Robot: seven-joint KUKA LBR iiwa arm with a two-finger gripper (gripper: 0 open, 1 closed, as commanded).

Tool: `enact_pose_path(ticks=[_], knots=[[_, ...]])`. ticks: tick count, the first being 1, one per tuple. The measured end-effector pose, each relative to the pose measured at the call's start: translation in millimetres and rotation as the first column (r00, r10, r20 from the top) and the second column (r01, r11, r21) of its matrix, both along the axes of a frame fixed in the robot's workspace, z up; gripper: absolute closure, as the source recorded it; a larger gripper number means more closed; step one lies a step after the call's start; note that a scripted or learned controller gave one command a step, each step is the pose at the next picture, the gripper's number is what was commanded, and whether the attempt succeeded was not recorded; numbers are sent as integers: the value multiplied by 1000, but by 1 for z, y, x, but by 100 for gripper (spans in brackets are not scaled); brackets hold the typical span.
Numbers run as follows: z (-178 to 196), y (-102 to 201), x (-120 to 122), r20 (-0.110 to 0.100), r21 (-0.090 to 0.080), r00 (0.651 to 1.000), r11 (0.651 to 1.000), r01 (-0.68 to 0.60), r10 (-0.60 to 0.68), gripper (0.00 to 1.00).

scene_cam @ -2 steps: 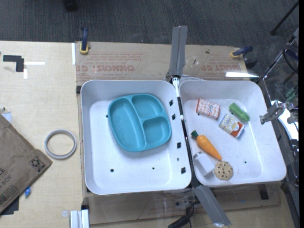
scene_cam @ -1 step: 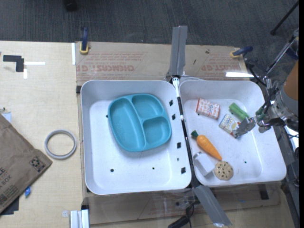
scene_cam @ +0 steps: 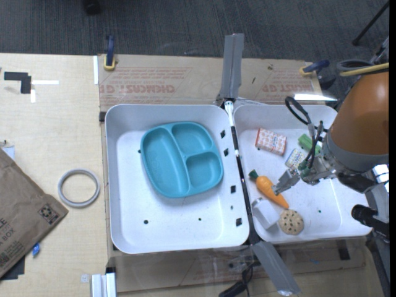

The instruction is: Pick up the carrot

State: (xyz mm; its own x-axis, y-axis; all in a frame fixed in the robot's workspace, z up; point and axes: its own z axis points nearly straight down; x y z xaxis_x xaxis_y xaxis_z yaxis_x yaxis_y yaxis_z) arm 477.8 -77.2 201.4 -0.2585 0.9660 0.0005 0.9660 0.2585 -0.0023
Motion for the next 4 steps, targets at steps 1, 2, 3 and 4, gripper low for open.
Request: enact_pose_path(ticks=[1,2,3,4], knots=[[-103,-30,-1,-1,-1,965,965,262,-262,0],[-95,-31,-2,-3,-1,964,964,266,-266,100],[-95,-31,-2,-3,-1,964,964,265,-265,0],[-111,-23,77,0,-2,940,940,342,-342,0]])
